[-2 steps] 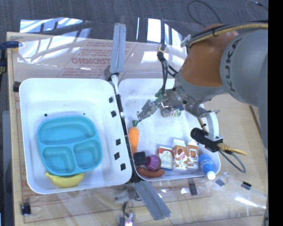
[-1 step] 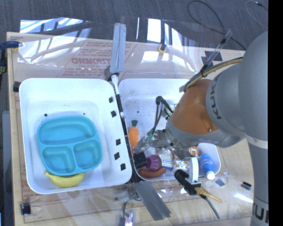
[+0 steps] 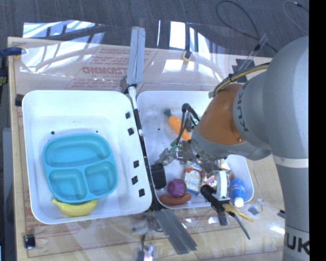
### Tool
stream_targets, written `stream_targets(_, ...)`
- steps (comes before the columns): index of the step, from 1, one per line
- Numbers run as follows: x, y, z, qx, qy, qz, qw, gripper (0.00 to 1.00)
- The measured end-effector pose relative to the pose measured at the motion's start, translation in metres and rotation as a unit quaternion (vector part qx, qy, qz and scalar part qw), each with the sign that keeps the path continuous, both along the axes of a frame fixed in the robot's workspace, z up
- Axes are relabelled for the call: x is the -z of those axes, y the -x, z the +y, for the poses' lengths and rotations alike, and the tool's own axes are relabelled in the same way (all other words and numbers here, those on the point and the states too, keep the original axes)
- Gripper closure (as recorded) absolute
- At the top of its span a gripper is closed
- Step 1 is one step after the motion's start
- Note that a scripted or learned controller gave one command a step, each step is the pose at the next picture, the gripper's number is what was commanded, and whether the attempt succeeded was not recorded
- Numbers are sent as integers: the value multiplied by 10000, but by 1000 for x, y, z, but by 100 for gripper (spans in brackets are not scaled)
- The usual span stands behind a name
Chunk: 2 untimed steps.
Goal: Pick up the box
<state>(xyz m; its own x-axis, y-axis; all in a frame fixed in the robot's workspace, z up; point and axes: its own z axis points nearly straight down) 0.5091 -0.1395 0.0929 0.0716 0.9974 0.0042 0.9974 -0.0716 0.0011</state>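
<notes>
From the camera above the bench, we see the arm reaching in from the right and bending down over the right bin. Its gripper hangs low over the middle of that bin; whether it is apart or together we cannot tell, since the wrist hides most of it and nothing shows clamped in it.

The box, a small carton with red and white print, lies at the near side of the right bin, just right of a purple onion and above a sausage. Another printed packet and a blue bottle crowd its right side. A carrot lies further back, and a dark block sits near the dividing wall. The left bin holds a blue divided tray with a banana at its near edge.

To do this step well, we judge that the gripper must shift a little nearer and to the right, so that it centres over the carton. We should close across its narrow sides. The onion touches or nearly touches it, so we risk nudging the onion or catching the packet beside it.
</notes>
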Motion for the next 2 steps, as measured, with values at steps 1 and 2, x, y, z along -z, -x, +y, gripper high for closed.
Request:
stream_targets(1,-23,23,-56,343,17,24,9994,0)
stream_targets(2,-58,32,-64,483,16,32,9988,0)
